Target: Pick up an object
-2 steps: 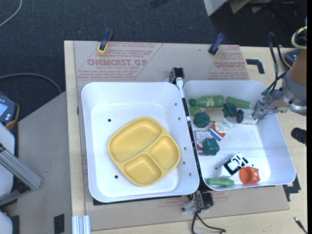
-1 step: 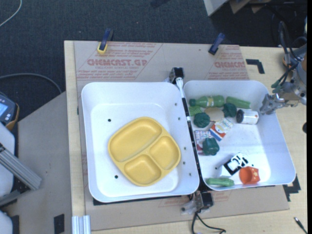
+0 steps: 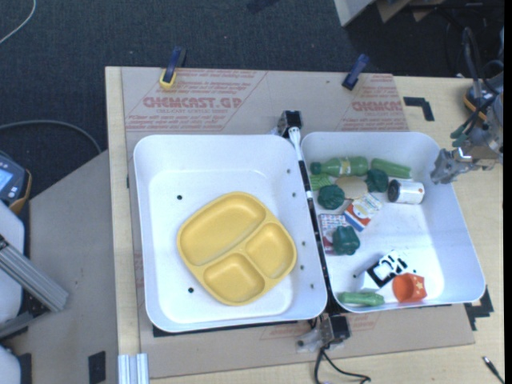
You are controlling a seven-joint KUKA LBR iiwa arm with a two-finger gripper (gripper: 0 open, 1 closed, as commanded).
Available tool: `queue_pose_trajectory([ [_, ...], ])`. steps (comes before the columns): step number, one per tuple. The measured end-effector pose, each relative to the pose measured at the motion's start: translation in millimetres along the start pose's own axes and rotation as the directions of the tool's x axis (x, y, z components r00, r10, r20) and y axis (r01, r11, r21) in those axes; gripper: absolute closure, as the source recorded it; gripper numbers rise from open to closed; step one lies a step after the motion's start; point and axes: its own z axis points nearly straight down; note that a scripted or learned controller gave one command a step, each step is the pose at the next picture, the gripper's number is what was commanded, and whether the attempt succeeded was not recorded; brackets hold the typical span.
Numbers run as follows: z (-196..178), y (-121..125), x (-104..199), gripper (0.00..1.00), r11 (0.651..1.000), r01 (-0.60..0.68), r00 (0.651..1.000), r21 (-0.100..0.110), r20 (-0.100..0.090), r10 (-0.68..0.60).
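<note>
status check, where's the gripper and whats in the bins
Gripper at right bin's right rim, holding nothing visible. Small objects untouched in right bin; white cylinder nearest. Yellow divided plate in left bin. Nothing blocking.

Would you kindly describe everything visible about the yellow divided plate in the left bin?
The yellow divided plate looks like matte plastic, rounded at the corners, with three shallow compartments: one long, two smaller. It lies flat, right side up and turned at an angle, on the floor of the left white bin, with nothing in it.
</note>
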Motion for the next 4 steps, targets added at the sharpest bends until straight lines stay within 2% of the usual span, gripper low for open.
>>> queue_pose_trajectory([
  [1, -11, -7, 51, 1.0, 1.0, 0.003, 1.0, 0.007, -0.005, -0.003],
  [2, 1, -12, 108, 1.0, 1.0, 0.004, 1.0, 0.009, -0.006, -0.004],
  [3, -9, -20, 163, 1.0, 1.0, 0.004, 1.0, 0.007, -0.005, -0.004],
  [4, -4, -41, 209, 1.0, 1.0, 0.004, 1.0, 0.009, -0.005, -0.004],
])
